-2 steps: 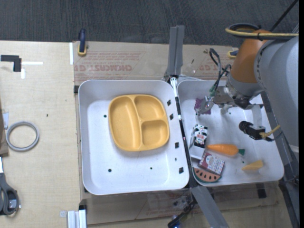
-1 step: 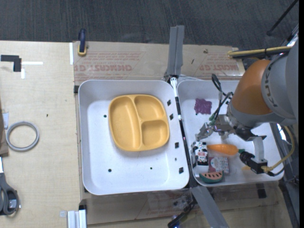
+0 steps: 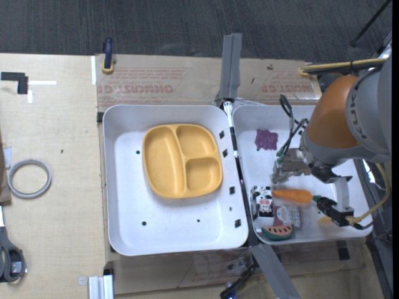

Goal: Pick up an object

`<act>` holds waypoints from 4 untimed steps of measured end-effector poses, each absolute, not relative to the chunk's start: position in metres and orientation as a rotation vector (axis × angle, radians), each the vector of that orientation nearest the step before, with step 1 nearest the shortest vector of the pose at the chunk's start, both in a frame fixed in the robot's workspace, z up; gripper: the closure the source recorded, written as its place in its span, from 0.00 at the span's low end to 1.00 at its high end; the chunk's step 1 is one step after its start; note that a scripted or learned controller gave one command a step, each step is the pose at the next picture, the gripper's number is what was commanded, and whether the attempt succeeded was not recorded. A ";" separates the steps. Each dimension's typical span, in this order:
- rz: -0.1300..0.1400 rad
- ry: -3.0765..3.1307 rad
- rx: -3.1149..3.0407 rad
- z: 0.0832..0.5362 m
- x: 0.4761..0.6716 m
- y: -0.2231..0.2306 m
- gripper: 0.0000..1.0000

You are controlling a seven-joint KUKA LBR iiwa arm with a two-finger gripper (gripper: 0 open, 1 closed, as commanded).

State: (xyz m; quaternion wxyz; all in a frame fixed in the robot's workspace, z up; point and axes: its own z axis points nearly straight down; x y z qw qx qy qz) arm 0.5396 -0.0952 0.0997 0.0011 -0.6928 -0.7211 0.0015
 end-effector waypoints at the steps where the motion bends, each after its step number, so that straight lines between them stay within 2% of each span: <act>1: 0.007 -2.262 -2.176 0.108 0.540 -0.096 1.00; 2: 0.007 -2.262 -2.176 0.108 0.540 -0.096 0.00; 3: 0.003 -2.250 -2.192 0.091 0.491 -0.146 0.00; 4: 0.000 -2.522 -1.876 0.092 0.498 -0.150 0.00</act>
